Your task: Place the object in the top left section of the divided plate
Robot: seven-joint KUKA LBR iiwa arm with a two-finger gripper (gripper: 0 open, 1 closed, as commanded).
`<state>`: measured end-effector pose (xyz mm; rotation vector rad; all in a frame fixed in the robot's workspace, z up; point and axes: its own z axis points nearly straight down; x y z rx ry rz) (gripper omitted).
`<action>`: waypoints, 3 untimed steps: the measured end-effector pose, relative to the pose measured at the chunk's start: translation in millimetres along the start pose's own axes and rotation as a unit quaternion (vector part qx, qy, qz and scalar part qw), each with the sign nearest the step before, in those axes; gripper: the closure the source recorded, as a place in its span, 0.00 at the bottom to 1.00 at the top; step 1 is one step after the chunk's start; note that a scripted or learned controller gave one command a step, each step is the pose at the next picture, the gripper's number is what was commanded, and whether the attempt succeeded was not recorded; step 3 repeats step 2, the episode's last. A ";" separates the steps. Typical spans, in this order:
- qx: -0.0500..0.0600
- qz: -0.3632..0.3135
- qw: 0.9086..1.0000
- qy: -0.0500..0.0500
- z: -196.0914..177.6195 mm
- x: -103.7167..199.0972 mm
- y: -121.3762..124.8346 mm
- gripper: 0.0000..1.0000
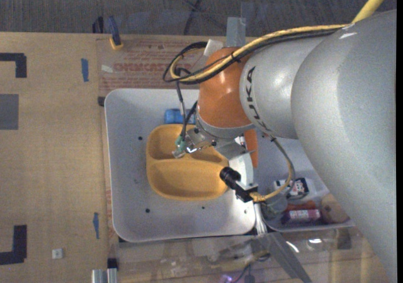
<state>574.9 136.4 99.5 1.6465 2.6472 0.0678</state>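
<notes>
A yellow divided plate (179, 181) lies in the left white bin (126, 149), near its middle. My gripper (187, 144) hangs over the plate's upper part, mostly hidden under the grey wrist and the orange band. A small greenish bit shows at its tip, over the plate's upper section; I cannot tell what it is or whether it is held. Just beyond the plate's top rim, a small blue object (172, 115) rests on the bin floor, partly covered by the arm.
The right bin (315, 228) holds several small things, among them a red tube (302, 215), a brownish lump (334, 209) and a black-and-white item (297, 187). The arm's big grey body covers the view's right side. Cables trail from the wrist over the plate's right edge.
</notes>
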 end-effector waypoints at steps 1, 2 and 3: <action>0.019 -0.010 1.000 -0.001 -26.4 11.6 -4.6 1.00; 0.025 -0.036 0.999 0.000 -51.2 47.6 6.2 1.00; 0.025 -0.036 0.999 0.000 -51.2 47.6 6.2 1.00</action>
